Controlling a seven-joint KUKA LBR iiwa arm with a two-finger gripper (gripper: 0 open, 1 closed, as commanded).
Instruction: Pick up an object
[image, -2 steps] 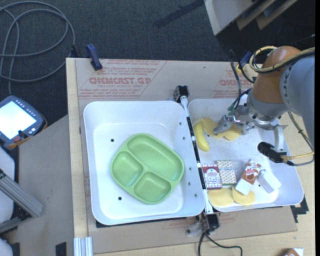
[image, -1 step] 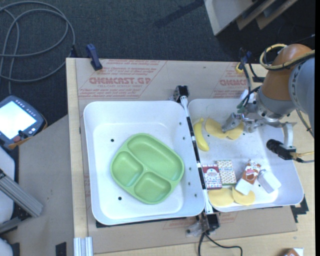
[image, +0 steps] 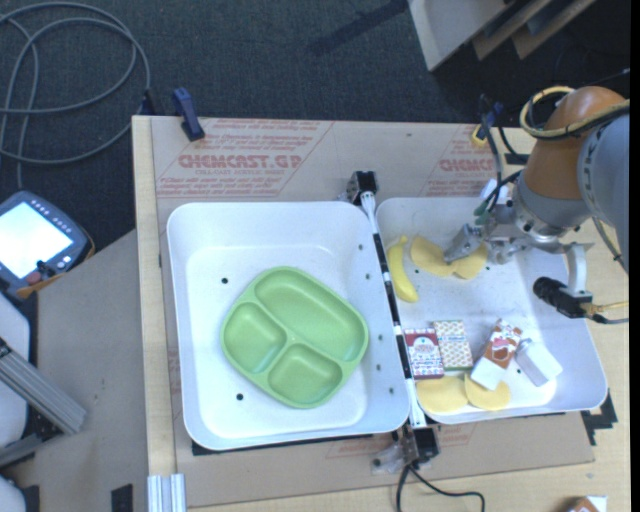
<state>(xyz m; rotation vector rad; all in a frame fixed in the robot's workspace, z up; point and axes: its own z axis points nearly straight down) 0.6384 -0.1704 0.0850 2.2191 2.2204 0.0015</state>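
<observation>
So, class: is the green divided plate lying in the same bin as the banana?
No: the green divided plate lies in the left bin, while the banana lies in the right bin.

From my remote seat I see a flat bench top (image: 300, 160) covered in tan sheet printed with red lettering along its far side. Two shallow white plastic bins rest directly on it, side by side and touching along their inner edges. The left white bin (image: 200, 225) sits toward the bench's left half; the right white bin (image: 560, 385) fills the right half and reaches close to the near right corner. A small blue clamp (image: 187, 112) grips the far left edge of the bench. Black clips (image: 362, 184) sit where the bins meet, at the far end.
</observation>
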